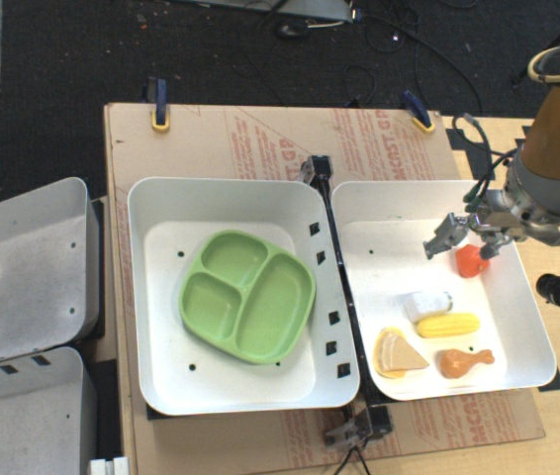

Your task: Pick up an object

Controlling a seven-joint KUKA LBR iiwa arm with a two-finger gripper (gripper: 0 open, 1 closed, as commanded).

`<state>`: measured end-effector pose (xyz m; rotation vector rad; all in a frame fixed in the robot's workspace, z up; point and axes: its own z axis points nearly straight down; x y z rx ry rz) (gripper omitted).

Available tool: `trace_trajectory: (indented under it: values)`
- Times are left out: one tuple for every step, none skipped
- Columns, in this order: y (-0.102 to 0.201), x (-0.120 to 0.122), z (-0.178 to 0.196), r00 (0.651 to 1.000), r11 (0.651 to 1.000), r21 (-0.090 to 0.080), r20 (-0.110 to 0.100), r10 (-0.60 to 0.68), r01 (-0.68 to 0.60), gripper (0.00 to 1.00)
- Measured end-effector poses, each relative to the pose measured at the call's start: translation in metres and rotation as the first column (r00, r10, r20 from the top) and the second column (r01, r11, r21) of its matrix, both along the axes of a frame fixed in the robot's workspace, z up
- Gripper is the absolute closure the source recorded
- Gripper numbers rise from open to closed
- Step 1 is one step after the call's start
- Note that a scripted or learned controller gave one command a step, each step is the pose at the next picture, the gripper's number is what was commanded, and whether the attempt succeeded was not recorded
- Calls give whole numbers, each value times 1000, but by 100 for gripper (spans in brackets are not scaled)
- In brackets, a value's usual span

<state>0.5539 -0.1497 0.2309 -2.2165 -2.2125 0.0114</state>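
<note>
- We saw the arm [557,137] reaching in from the right, over the right bin [527,295].
- The gripper [470,237] hung above the far part of that bin. Its two fingers were spread apart, one dark finger [442,237] pointing left and the other toward a red object [471,261].
- We saw nothing between the fingers, so we judged the gripper to be carrying nothing.
- The red object lay on the bin floor just beside the right-hand finger, partly hidden by it. We could not tell whether they touched.
- Nearer the front of the same bin lay a small white block [426,304], with a yellow corn cob [446,326] just in front of it and touching or nearly so.
- A wedge of orange-and-cream food [397,353] sat in the front left of that bin, and an orange drumstick [464,361] to its right.
- The left bin [151,265] held a green divided plate [248,294], well apart from the gripper.
- Our judgement: the pick was not yet done. No object had left the bin floor, and the gripper was open near the red object, which seemed the likely target.
- What remained, as we read it: settle the fingers around one object, close on it, and lift it clear.
</note>
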Motion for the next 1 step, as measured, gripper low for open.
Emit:
trace_trajectory:
  values:
    - [0,3,6,1000,1000,-2,12,3,-3,0]
